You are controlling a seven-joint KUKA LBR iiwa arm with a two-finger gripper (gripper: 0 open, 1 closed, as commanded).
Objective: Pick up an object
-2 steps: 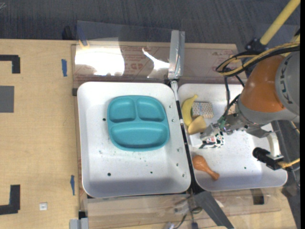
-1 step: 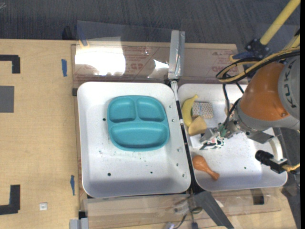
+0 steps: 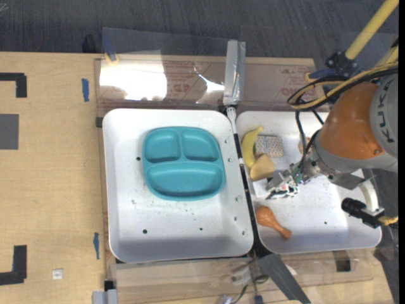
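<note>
The right bin [image 3: 319, 223] holds a yellow banana [image 3: 249, 145] at its left wall, and a small speckled pad [image 3: 270, 145] lies beside the banana. A pale yellow wedge [image 3: 262, 167] sits just below them. An orange drumstick-shaped toy [image 3: 272, 220] lies near the front left corner. My gripper [image 3: 282, 186] reaches in from the right and is low over the bin floor. It is just right of and below the yellow wedge, above the orange toy. Nothing is visibly held.
The left bin [image 3: 120, 189] bears a teal divided plate [image 3: 183, 162] in its middle. A grey divider bar [image 3: 233, 75] and a clear sheet stand behind the bins. The orange-banded arm [image 3: 351, 132] covers the right bin's upper right part.
</note>
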